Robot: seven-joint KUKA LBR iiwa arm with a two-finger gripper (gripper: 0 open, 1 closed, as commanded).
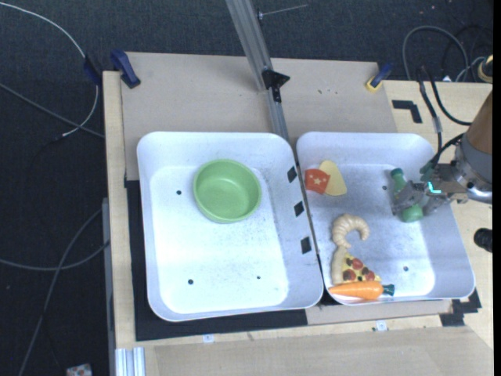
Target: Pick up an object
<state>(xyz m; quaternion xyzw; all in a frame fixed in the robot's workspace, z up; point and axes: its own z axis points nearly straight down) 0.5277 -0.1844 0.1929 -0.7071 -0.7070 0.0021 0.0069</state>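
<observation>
Camera view: two white bins sat side by side on the table [196, 100]. Left bin [156, 272] held a green bowl [227, 189] toward its 11 o'clock. Right bin [446, 276] held a cheese wedge with a red piece [324, 179] at 10 o'clock, a croissant [349, 229] near the middle, a pizza slice [351, 269] and a carrot [358, 290] at 6–7 o'clock against the near rim.

The arm came in from 3 o'clock. The claw [413, 197] was down in the right bin at its 3 o'clock side, right at a green thing [405, 195]. Couldn't tell claw width, nor whether the green thing sat between the tips or just beside them: too small and cluttered there.

Judgement: grasp step, at or just ahead of closing on the green thing. Next move called for a firm close, then a straight lift clear of the bin wall. Risk: it slips out or gets nudged toward the rim.
</observation>
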